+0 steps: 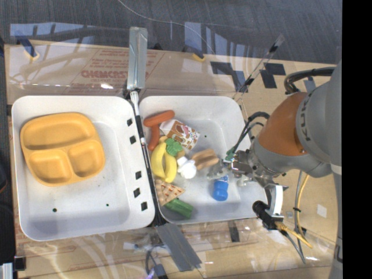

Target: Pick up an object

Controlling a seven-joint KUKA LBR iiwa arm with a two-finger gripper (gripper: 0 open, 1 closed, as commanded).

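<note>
The right bin (226, 112) holds a pile of toy food along its left side: a red sausage (158, 119), a printed pizza-slice card (183, 135), a yellow banana (159, 161), a green broccoli piece (173, 147), a small white piece (187, 169), a brown bun (204, 157), a waffle (169, 192) and a green cucumber (181, 208). A small blue cup (220, 189) stands apart near the bin's front. My gripper (228, 168) hangs low over the bin, just right of the bun and directly above the blue cup. Nothing is visibly in its grasp.
The left bin (116, 208) carries a yellow divided plate (61, 147) in its far left part. A grey divider (137, 57) runs between the bins. The arm's orange band (285, 129) and cables overhang the right bin's right wall.
</note>
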